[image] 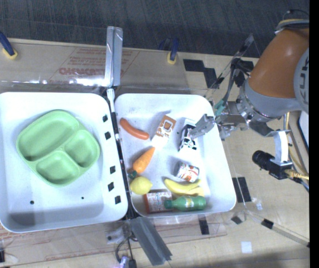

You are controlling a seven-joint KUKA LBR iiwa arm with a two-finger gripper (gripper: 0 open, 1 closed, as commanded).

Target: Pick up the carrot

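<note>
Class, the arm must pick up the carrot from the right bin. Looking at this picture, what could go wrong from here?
1. The carrot lies tilted with its leafy end touching the lemon, so a grasp there might catch or nudge the lemon.
2. The sausage lies just above the carrot and looks similar in colour, so it might be grabbed instead.
3. The gripper sits over the black and white carton, which it might knock.

I count two shallow white plastic bins (14,216) on my desk (249,216), and one pale green three-compartment plate (58,147) in the left bin. The right bin carries one orange carrot (144,160), one reddish sausage (134,129), one yellow lemon (140,185) and one yellow banana (184,188). With them lie one green bottle (186,204), one red-labelled bottle (155,200), one white-and-orange carton (163,130), one black-and-white carton (188,138) and one small white-and-red can (187,172).
</note>
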